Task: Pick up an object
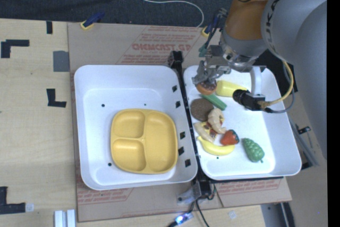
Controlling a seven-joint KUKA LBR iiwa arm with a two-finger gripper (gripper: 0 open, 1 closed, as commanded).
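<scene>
At the bottom of the frame, the left bin holds a yellow plate with three parts. It sits low in the middle of that bin.

The right bin is next to it, and the two bins touch along their middle edge. Lowest in the right bin lies a yellow banana. A small red thing sits on the banana's right end. A bumpy green toy lies just to the right, a little apart. Above the banana is a tan and white lump, and a brown round thing touches it on the upper left. A green stick lies tilted above that.

Higher up, a yellow block lies near the top of the right bin. Just left of it, the hand hangs over a small brown and orange thing. I cannot tell if the hand is wide or narrow, or if it holds that thing.

The grey and orange arm fills the upper right of the frame. Both bins sit on brown cardboard on the desk
</scene>
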